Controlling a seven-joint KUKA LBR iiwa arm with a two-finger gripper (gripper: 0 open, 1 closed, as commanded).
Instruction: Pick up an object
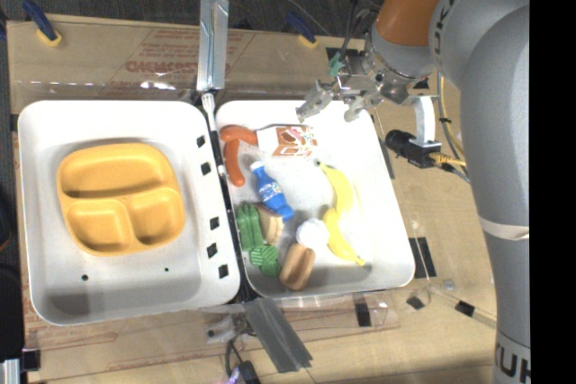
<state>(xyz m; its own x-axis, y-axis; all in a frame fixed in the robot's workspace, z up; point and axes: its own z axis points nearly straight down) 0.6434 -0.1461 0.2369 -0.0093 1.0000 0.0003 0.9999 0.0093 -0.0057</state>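
Nothing picked yet | gripper (340, 102) jaws apart, holding nothing, hovering at 12 o'clock over right bin (389, 211) | nearest: snack packet (293, 140), banana (339, 209) at centre | left: descend, grasp, lift

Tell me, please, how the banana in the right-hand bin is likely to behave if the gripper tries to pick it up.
The banana looks like a smooth toy, so it is probably light and fairly stiff. Its curved, glossy skin may let it slip or swivel in a pinch away from its middle. It lies flat near the white ball, so a push would more likely slide it than roll it.
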